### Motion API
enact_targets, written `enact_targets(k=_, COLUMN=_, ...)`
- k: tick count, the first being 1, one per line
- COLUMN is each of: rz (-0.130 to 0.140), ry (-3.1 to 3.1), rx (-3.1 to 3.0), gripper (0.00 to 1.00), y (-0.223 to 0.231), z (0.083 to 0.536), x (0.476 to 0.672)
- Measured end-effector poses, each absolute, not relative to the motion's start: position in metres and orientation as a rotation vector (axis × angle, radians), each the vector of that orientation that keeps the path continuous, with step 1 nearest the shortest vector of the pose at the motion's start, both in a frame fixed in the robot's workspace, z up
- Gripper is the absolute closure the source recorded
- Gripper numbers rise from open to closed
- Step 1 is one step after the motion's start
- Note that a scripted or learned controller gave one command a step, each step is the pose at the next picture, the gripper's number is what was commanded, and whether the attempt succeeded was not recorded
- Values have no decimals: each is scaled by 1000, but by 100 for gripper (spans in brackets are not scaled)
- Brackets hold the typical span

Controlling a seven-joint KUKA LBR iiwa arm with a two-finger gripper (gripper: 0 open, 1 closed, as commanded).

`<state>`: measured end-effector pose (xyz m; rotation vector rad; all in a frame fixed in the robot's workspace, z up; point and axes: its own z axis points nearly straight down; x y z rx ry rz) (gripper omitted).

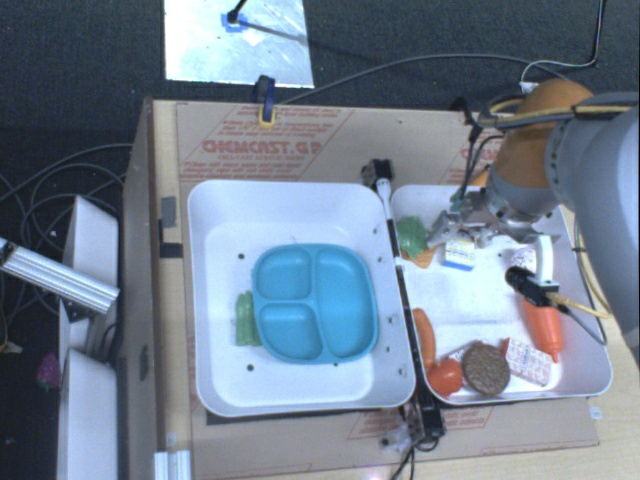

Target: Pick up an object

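White plastic forms two shallow bins side by side on a brown bench. The left bin (215,268) holds a blue divided plate (312,301) with a small green piece (246,319) touching its left edge. The right bin (590,373) holds the clutter. At its far left is a green leafy toy (411,235), with a small blue-and-white box (459,256) just right of it. Along the near edge lie an orange-red sausage shape (424,334), a red tomato (446,377), a brown round patty (486,368) and a pink patterned packet (528,361). An orange carrot (545,330) lies at the right.

The grey arm reaches in from the right, and its gripper (462,230) hangs over the far left part of the right bin, just above the box and beside the leafy toy. Whether it is apart or together cannot be told from this angle, and nothing is visibly held.

The small box looks like the nearest candidate. It is probably light and stiff, with smooth sides that may slip, so a grasp across its two narrow flat faces seems best. The neighbouring toy crowds one side.
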<state>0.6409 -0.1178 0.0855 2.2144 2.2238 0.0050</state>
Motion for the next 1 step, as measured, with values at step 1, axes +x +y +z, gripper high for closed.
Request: enact_targets(k=1, rz=6, ry=2226, rx=2210, gripper=100, y=-118, z=96, x=642)
